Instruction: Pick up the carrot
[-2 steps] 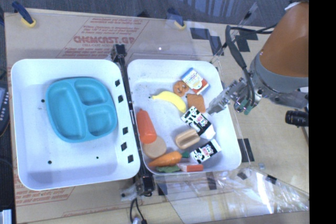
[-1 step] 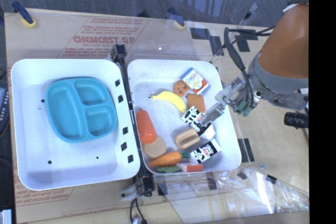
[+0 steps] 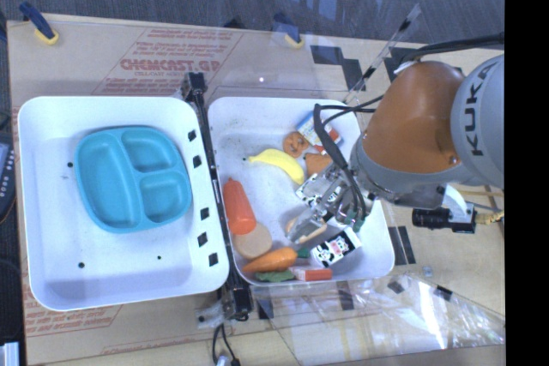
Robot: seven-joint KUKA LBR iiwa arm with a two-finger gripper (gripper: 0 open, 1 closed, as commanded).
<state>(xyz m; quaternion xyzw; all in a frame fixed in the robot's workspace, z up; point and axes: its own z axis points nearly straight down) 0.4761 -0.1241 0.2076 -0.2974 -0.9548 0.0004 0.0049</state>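
The carrot (image 3: 269,260) is lying near the front edge of the right bin (image 3: 257,111), beside a round tan piece (image 3: 253,242). The pincer (image 3: 319,214) is hovering just above and right of it; whether it is spread, I cannot tell.

robot lab: kuka arm (image 3: 429,129) over clamped white bins (image 3: 43,184).

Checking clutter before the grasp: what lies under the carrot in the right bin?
The carrot lies near the right bin's front wall, partly over something green, beside a red-and-white item. What the green thing is stays covered.
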